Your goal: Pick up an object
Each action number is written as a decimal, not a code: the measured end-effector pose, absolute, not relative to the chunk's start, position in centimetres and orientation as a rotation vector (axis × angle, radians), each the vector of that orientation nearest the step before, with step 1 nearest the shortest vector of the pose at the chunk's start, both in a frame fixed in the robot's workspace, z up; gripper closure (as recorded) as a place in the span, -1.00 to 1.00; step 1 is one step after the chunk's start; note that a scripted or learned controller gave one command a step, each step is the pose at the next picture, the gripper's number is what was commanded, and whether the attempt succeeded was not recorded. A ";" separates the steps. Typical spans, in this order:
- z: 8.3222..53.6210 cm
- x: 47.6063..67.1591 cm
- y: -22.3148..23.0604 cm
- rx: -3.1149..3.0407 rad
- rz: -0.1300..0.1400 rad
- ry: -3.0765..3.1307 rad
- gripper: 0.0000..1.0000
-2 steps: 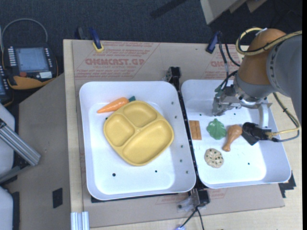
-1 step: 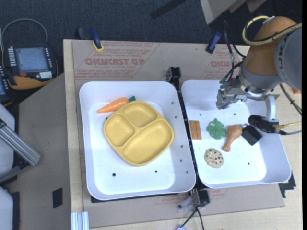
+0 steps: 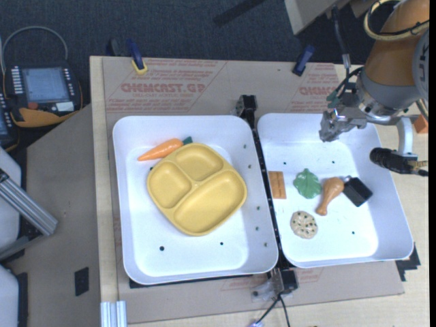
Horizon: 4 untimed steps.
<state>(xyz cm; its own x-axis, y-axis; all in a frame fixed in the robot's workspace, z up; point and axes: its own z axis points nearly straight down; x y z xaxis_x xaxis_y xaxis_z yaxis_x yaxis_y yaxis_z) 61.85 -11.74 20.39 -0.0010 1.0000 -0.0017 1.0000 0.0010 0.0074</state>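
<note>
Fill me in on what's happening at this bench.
A robot arm's gripper hangs over the far end of the right bin, with nothing seen in it. Below lie a green toy, drumstick, cookie, black block and orange block. The left bin holds a yellow divided plate and carrot.

The right bin holds five small things, all lying flat near its middle. A thin orange-brown rectangular block lies at the left wall, long side running near to far. Just right of it is a green leafy piece; nearer, a round speckled cookie. A tan drumstick lies tilted — thick end far, thin end near — just beside the green piece. A black block sits just right of the drumstick's thick end.

The left bin holds a yellow three-compartment plate and an orange carrot at the plate's far-left edge.
</note>
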 end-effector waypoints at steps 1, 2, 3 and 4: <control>25.1 62.0 -11.8 2.215 0.006 2.218 1.00; 25.0 61.5 -7.5 2.218 0.001 2.228 1.00; 25.4 61.1 -1.4 2.216 0.001 2.231 1.00; 23.8 60.9 3.9 2.219 -0.003 2.230 1.00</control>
<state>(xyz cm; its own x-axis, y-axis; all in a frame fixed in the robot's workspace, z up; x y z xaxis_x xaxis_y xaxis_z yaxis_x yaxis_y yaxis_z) 60.91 3.88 23.79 -0.0050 1.0000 0.0013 1.0000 0.0050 -0.0040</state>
